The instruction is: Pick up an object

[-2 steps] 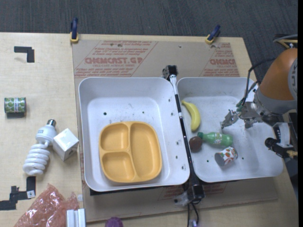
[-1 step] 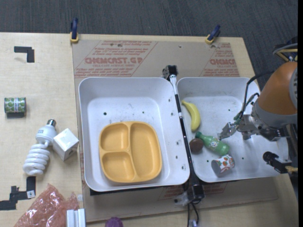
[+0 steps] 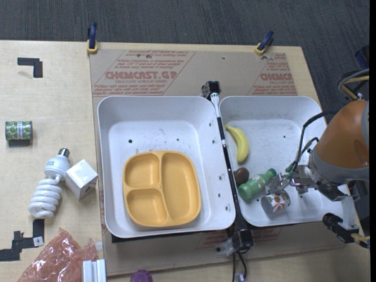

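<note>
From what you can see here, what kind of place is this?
Probably a robot lab test bench, not a home: two white bins sit on a board held by clamps, a robot arm reaches in, and odd props like a banana lie inside.

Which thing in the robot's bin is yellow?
The banana, curved and lying toward the bin's back. The bottle is green, and the small can is red and white.

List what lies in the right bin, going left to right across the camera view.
Banana → brown ball → green bottle → small can → gripper.
</note>
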`<control>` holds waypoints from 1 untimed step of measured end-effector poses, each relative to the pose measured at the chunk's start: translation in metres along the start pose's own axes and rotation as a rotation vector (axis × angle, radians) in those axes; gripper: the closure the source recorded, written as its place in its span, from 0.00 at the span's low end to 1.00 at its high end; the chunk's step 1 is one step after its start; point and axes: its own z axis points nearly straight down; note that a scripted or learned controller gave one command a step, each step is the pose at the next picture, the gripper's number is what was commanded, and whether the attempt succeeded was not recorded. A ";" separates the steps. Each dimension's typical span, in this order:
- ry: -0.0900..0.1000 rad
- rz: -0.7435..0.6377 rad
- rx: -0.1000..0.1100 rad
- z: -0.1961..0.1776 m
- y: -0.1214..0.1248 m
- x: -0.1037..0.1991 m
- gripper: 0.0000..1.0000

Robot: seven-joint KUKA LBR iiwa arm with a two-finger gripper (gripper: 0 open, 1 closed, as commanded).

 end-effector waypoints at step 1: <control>-0.001 0.002 -0.003 -0.010 0.001 -0.001 1.00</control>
